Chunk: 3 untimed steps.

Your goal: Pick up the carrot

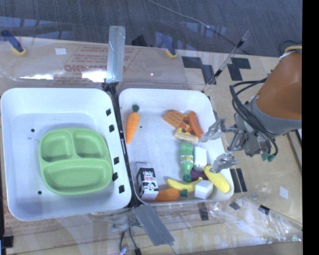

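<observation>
We see the carrot (132, 125) lying in the right bin (165, 97) near its left wall, untouched. Our gripper (219, 145) hovers over that bin's right rim, fingers spread apart and holding nothing, well apart from the carrot. A green divided plate (74, 160) sits in the left bin (21, 105).

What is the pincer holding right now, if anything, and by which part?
Nothing. The pincer stands open at the right bin's right wall, with no item between its fingers. The carrot lies untouched near that bin's left wall.
</observation>
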### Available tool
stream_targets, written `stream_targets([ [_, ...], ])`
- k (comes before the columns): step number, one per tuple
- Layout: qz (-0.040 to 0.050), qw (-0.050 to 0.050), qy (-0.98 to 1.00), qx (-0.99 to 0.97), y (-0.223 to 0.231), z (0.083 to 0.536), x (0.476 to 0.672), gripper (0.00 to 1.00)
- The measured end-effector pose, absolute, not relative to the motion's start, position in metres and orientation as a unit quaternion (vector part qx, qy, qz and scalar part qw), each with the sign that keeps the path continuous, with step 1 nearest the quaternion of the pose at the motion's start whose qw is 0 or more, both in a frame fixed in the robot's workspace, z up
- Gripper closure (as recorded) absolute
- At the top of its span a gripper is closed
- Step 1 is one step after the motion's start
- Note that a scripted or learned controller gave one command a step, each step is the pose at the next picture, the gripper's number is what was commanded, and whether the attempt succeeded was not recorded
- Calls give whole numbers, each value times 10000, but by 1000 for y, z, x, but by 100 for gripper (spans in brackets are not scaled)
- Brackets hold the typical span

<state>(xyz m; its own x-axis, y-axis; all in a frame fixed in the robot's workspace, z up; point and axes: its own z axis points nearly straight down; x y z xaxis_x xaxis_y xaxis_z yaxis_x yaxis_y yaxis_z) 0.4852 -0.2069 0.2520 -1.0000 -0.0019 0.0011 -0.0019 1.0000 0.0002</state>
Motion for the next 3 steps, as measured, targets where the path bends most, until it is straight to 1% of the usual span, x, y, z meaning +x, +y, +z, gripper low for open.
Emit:
stream_targets([
  [1, -31, 58, -9998, 175, -172, 138, 554, 0],
  [2, -2, 4, -9998, 181, -190, 91, 606, 0],
  [3, -3, -22, -9931, -1173, -146, 94, 635, 0],
])
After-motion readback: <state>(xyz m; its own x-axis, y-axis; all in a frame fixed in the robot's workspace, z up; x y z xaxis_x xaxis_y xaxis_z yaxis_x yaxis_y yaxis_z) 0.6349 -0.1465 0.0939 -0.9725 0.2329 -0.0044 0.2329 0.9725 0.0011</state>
